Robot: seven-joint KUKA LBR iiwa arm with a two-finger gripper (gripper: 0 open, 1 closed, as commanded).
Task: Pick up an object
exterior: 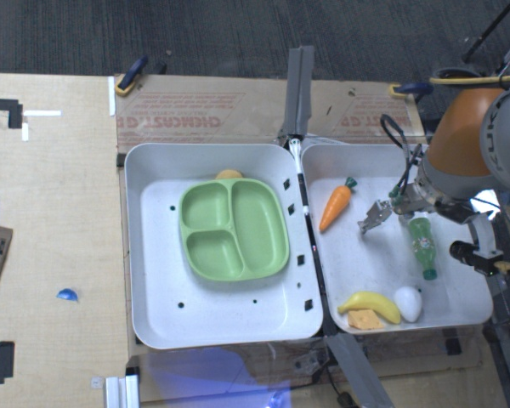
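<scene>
Well to the claw's left, in the left bin [144, 253]: one green divided plate [235, 229], three compartments, lying flat, with a small yellowish item [229, 174] just showing past its far rim, too hidden to identify. Just left of the claw, in the right bin [365, 262]: one carrot [335, 205], orange with a green top, lying at a slant, apart from the claw. The claw [375, 219]: metal fingers low over the bare white floor of the right bin, nothing visible between them; whether they are spread or closed cannot be told at this size. Below the claw toward the near wall: one banana [371, 304], touching an orange-yellow block [366, 319]. Right of those: one white egg-shaped item [408, 303], touching the banana's end. Right of the claw: one green bottle [423, 245], lying on its side close under the wrist. Step in hand, as judged: approach, nothing picked up as yet. Next move, as judged: settle on one candidate, the carrot and the bottle being nearest, centre the fingers across its narrow width, lower, close, then lift clear of the bin wall.
</scene>
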